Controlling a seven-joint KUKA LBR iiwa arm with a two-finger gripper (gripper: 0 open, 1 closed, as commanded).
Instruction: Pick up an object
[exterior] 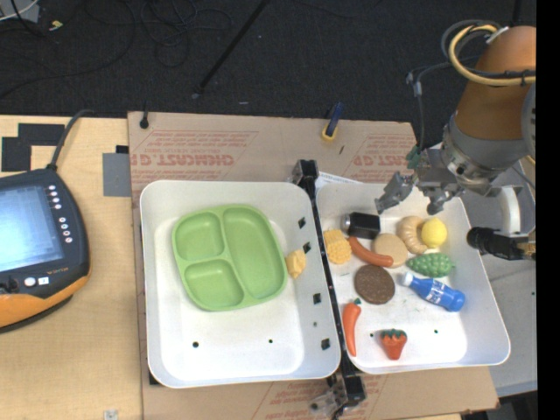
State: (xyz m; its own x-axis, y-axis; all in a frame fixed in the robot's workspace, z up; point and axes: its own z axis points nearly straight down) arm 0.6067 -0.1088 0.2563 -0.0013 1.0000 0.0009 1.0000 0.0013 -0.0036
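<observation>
gripper [416, 196] hangs over the back of the right bin [490, 339], fingers spread wide, nothing between them; lemon [433, 232] and bread roll [409, 230] sit just below it, untouched; nothing lifted yet, so descent, grasp and lift all remain
</observation>
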